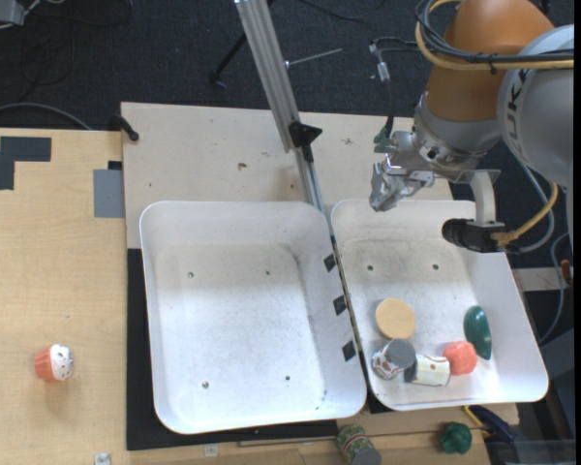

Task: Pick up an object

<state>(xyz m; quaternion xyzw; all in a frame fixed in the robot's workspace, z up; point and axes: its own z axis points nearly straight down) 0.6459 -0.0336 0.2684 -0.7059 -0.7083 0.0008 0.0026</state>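
My gripper [385, 194] hangs over the far left corner of the right bin [436, 231], below the orange band of the arm, with nothing seen in it. The objects lie well nearer, in the bin's front part: a tan round disc [395, 316], a dark green piece [477, 329], a red-orange lump [460, 357], a small white item [429, 369] and a grey round item [399, 356]. They cluster close together, and the grey, white and red ones touch or nearly touch.
The left bin [165, 260] sits beside the right one, with black clips along the shared divider [337, 289]. A slanted metal rail [276, 76] rises behind the bins. A red-and-white ball [54, 363] lies on the wooden surface at the far left. Two green things [455, 438] lie in front of the bins.
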